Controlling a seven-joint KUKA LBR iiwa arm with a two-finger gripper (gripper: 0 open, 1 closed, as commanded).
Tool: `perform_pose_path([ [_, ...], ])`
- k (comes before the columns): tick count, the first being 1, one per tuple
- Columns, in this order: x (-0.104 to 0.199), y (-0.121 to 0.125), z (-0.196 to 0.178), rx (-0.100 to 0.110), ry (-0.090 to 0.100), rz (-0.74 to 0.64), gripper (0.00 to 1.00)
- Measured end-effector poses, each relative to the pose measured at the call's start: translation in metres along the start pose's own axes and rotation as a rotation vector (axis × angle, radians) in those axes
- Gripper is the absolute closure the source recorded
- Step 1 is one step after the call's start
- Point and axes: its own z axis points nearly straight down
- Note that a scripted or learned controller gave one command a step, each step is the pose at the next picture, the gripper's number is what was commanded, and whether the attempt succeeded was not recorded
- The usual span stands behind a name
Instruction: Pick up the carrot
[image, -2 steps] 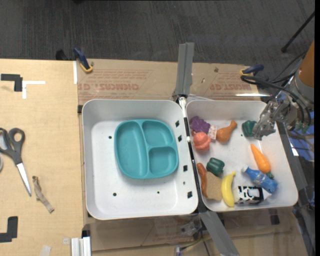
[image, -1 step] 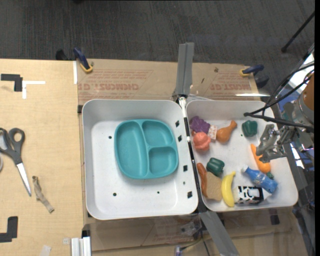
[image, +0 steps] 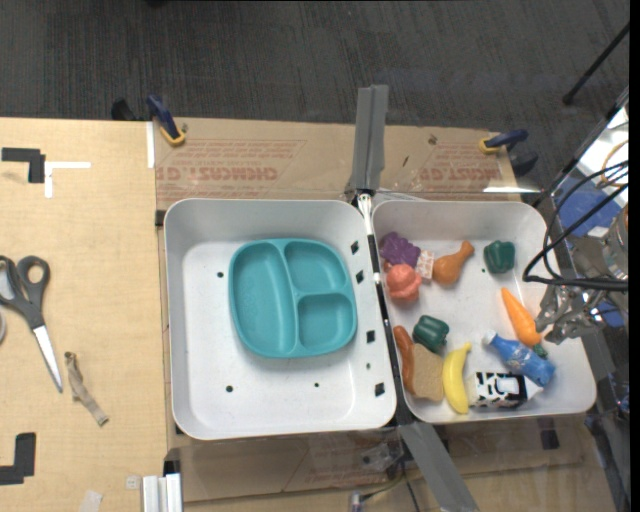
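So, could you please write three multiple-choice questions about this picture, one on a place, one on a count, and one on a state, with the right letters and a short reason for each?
1. Where does the carrot lie?
A. on the teal plate
B. in the right bin, near its right wall
C. on the bench beside the scissors

2. How many compartments does the teal plate have?
A. two
B. three
C. five

3. What is the state of the carrot with respect to the gripper?
A. lying in the bin beside the gripper
B. lifted above both bins
C. set on the plate

Answers:
1 B: the orange carrot rests in the right bin, close to its right wall.
2 B: one long section and two smaller ones are visible.
3 A: the carrot lies on the bin floor, with the gripper just to its right.
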Motion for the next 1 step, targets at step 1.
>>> perform_pose_path([
  [1, -0.0240, 0.0357, -0.0448, 0.002, -0.002, 0.220, 1.00],
])
